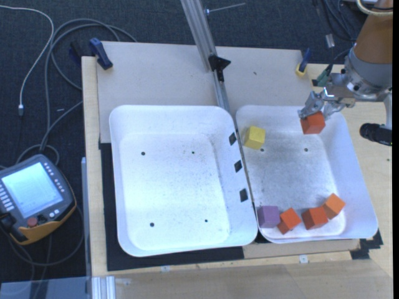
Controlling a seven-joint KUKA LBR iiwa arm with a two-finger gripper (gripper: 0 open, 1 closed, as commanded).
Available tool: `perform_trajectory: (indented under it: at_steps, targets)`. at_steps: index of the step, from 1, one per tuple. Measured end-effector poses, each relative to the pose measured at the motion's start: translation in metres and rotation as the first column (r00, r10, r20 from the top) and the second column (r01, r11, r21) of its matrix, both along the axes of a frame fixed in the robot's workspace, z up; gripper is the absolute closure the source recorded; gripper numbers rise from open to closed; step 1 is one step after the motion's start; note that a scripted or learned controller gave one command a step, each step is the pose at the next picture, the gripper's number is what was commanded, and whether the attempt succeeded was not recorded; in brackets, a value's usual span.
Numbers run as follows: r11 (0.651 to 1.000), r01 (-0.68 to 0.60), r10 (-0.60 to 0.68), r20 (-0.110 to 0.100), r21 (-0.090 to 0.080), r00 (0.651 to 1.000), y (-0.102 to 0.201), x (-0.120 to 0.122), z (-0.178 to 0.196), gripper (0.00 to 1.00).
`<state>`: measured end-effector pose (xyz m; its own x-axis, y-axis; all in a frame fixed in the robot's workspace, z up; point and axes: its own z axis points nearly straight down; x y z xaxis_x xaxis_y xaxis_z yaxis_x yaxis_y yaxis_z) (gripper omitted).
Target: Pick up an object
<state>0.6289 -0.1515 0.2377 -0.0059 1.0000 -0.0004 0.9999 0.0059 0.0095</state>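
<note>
Arm: reaches in over the far right corner of the right bin, wrist tilted down toward the rim.
Gripper: clenched on the red block, which sits between its fingers – grasped from above so the block hangs free.
Red block: over the right bin's far edge, apparently clear of the floor – judged a successful lift in progress.
Yellow block: alone near the far left corner of the right bin.
Near edge: purple block, then three orange and red blocks in a curved row, hugging the rim.
Left bin: beside the right one, their rims touching.
</note>
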Motion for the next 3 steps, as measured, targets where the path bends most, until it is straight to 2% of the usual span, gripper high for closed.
perform_trajectory:
  at_steps: [1, 2, 3]
  targets:
    - [1.000, -0.004, 0.004, -0.003, 0.003, 1.000, 0.076, -0.002, 0.047, 1.00]
    - [1.000, -0.002, 0.002, -0.020, 0.005, 1.000, 0.164, -0.004, -0.042, 1.00]
    - [1.000, -0.004, 0.004, -0.003, 0.005, 1.000, 0.242, 0.017, 0.011, 1.00]
